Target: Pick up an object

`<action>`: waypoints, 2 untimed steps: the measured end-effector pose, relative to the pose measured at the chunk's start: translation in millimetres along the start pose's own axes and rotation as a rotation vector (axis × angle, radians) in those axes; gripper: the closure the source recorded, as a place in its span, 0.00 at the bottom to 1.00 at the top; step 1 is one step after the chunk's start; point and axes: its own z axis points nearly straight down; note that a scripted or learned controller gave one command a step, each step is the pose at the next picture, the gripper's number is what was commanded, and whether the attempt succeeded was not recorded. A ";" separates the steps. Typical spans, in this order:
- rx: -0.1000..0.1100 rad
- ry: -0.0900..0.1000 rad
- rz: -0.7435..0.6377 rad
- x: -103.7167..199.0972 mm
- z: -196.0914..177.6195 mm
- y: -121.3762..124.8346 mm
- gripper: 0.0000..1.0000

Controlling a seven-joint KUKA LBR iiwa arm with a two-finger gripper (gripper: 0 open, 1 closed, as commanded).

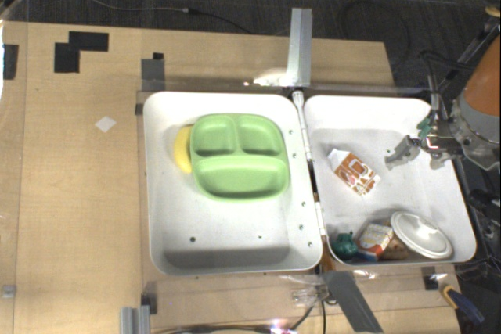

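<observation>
The right bin [368, 117] holds an orange and white packet [356, 173] near its middle. Along its front edge lie a white round lid [421, 235], a small tan box [377, 236] and a teal object [344, 246]. My gripper [399, 153] hangs over the right part of this bin, up and to the right of the packet and apart from it. Nothing shows in its grasp. In the left bin [168, 192] a green divided plate [237, 155] lies partly over a yellow object [182, 150].
A metal post [300, 43] stands behind the seam between the bins. Black cables [407, 27] run over the floor behind the bench, and the wooden benchtop [70, 192] stretches to the left.
</observation>
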 end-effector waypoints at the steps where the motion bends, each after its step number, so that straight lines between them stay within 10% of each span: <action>1: -0.002 -0.001 -0.097 7.8 -24.8 27.3 0.00; 2: 0.000 0.000 -0.305 50.2 67.3 34.8 0.00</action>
